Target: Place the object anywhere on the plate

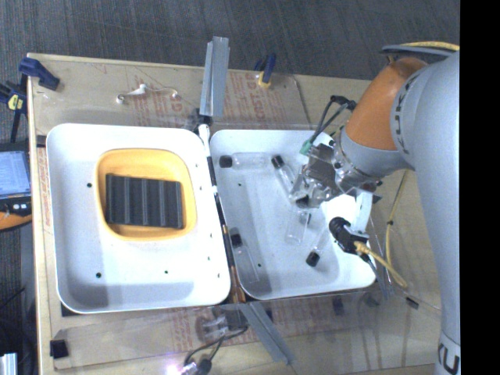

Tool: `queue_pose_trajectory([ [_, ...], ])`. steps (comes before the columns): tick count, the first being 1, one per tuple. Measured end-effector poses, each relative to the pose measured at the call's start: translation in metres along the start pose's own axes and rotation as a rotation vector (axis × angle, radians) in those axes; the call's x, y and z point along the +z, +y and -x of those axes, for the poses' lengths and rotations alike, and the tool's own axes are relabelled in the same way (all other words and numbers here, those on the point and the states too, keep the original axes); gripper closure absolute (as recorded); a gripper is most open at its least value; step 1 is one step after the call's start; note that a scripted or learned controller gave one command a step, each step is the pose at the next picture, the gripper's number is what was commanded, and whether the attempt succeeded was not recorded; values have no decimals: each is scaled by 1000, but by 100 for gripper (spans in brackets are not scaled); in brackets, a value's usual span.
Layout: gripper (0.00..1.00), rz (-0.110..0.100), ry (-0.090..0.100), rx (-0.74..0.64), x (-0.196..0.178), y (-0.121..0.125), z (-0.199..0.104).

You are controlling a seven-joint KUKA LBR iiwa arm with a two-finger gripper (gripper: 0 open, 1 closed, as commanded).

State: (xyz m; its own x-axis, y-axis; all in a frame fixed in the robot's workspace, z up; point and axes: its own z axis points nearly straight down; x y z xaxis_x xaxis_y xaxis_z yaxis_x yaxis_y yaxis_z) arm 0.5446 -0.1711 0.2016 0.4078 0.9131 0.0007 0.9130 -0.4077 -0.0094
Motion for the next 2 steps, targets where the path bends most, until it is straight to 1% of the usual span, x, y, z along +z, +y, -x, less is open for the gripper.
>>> queue_pose_trajectory([
  [1,100,7,-2,-176,-9,35,-46],
  [2,100,7,-2,-382,-42,31,-105],
])
